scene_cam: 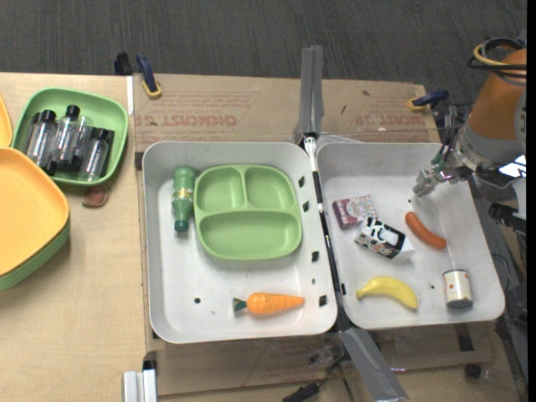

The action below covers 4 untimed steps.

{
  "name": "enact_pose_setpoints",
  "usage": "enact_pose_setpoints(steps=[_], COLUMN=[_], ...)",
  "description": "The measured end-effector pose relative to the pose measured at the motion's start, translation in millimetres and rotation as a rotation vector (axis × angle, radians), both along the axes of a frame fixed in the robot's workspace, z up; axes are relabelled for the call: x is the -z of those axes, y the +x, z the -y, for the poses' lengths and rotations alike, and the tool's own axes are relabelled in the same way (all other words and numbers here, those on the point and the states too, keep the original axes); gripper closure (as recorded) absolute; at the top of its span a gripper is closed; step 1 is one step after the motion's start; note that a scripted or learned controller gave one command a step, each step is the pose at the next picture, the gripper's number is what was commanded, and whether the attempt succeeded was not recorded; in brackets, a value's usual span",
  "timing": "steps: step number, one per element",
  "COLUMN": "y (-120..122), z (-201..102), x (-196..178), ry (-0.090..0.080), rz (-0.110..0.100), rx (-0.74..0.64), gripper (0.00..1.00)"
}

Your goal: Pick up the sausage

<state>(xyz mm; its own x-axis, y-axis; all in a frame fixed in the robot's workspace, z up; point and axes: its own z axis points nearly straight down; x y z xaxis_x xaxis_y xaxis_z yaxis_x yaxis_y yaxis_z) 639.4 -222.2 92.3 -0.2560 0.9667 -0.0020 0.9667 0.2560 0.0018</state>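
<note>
Grey carpet beyond; cardboard-topped bench (251,111) under white bins (159,249).

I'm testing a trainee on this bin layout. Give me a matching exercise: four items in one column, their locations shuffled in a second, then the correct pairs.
Items:
1. sausage
2. carrot
3. banana
4. green bottle

Places:
A. left bin, near front edge
B. right bin, just below the gripper
C. left bin, left of the green divided plate
D. right bin, near front edge

Pairs: 1-B, 2-A, 3-D, 4-C
</note>
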Motion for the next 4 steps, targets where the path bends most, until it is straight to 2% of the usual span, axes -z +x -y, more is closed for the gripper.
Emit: enact_pose_setpoints(steps=[1, 2, 3, 4], y=[-64.0, -92.4, -116.5, -104.5], z=[0.2, -4.4, -22.7, -56.4], x=[0.4, 0.8, 1.0, -107.0], ry=[0.002, 0.002, 0.002, 0.001], rz=[-0.003, -0.003, -0.004, -0.002], rx=[0.261, 0.152, 0.029, 0.134], gripper=[1.0, 1.0, 1.0, 1.0])
